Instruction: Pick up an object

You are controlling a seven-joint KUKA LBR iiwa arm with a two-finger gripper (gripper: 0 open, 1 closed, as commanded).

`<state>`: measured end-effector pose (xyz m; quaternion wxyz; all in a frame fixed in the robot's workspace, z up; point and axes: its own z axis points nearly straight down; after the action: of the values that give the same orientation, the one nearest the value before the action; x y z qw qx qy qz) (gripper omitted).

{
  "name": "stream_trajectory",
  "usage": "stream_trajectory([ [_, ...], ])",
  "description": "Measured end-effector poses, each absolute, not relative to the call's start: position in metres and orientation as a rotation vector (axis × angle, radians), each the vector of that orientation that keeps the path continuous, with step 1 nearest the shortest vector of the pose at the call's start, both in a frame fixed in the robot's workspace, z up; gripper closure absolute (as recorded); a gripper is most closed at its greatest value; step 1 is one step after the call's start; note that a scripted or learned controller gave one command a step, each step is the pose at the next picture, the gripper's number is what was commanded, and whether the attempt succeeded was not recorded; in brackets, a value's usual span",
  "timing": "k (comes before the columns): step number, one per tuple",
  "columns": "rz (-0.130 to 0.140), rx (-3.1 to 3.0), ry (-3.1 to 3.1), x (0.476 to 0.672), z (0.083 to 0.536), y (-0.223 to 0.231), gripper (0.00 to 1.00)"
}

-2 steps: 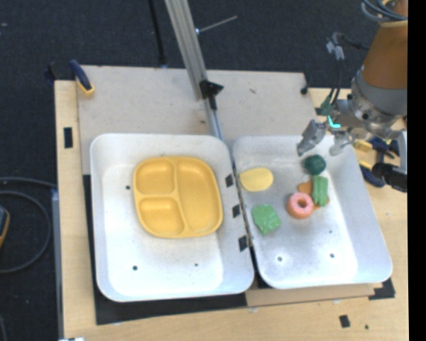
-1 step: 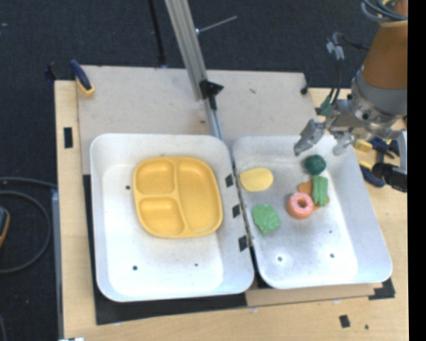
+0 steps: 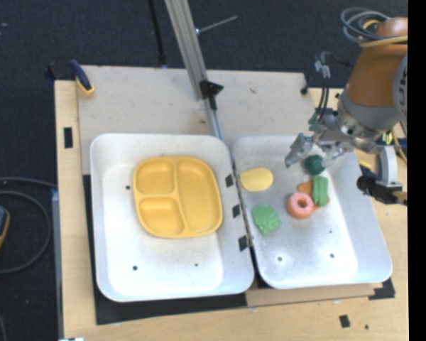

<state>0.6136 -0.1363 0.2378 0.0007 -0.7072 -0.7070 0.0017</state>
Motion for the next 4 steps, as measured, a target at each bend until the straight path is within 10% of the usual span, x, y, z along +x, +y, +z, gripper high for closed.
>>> stream_trajectory([
  [2,0.005,-2.221,-2.219,0.612,0.131,-0.133,0.0],
  [3,-0.001,-2.229,-2.22,0.613,0.146,-0.135,1.0],
  [4,-0.004,-2.229,-2.22,0.608,0.192,-0.138,1.0],
])
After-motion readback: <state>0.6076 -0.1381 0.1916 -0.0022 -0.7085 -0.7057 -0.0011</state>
